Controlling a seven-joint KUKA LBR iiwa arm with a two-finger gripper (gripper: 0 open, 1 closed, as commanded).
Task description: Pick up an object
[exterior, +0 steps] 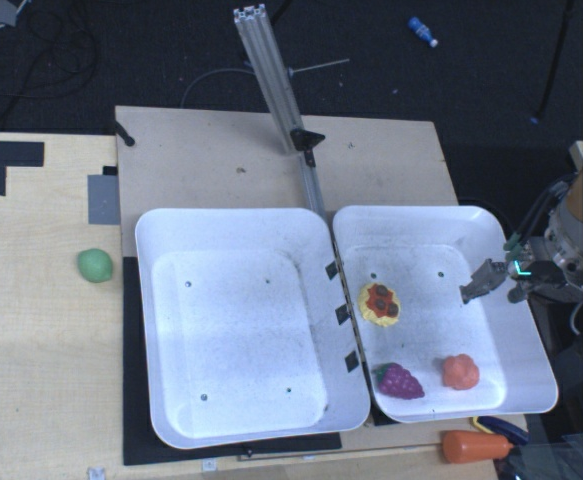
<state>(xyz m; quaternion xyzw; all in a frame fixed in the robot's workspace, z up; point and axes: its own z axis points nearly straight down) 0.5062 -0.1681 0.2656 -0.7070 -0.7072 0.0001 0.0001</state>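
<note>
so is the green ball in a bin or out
Out. The green ball lies on the light wooden bench top, left of the left bin and clear of its rim.

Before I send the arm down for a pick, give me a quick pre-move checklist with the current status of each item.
1. Targets in right bin: yellow toy, purple grapes, orange-red lump: ok.
2. Targets apart from each other: ok.
3. End effector over the right bin's right side: ok.
4. End effector above a target: not ok.
5. Finger state: cannot tell.
6. Green ball lies outside the bins: not ok.
</note>
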